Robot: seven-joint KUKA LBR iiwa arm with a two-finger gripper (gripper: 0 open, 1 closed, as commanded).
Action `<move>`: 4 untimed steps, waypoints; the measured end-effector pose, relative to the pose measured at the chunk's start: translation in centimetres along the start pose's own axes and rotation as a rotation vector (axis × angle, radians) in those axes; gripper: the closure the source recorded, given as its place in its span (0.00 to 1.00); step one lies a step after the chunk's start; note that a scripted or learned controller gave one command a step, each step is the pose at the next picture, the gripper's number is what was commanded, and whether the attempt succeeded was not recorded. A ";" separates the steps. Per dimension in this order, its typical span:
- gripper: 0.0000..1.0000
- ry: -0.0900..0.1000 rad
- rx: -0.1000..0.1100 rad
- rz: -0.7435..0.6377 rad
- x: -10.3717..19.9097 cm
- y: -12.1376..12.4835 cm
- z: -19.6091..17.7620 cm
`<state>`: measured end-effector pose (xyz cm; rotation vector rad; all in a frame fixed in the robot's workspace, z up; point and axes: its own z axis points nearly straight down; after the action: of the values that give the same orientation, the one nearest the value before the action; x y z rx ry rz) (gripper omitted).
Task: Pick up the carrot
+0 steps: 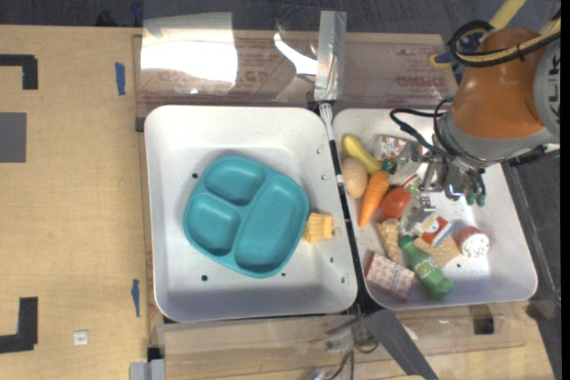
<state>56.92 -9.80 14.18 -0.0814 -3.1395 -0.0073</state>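
Note:
The orange carrot (372, 197) lies at a slant in the right bin (512, 231), close to its left wall, with its green end pointing up and right. It rests between a beige potato-like piece (355, 180) and a red tomato (394, 203). My gripper (448, 182) hangs low over the middle of the right bin, to the right of the carrot and apart from it, under the arm's orange band (497, 93). Nothing shows in the gripper's hold.
The right bin also holds a yellow banana (359, 150), a green bottle-like item (427, 273), a pink box (389, 274) and several small packets. In the left bin (174, 147) sit a teal divided plate (247, 214) and a yellow piece (318, 228).

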 end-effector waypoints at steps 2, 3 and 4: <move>0.00 -0.013 0.007 -0.772 -3.8 5.1 -4.7; 0.00 -0.009 0.006 -0.926 -3.9 6.2 -4.4; 0.00 -0.004 0.004 -0.800 -5.7 0.0 0.1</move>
<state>62.63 -10.14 14.06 1.1491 -2.9290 -0.0007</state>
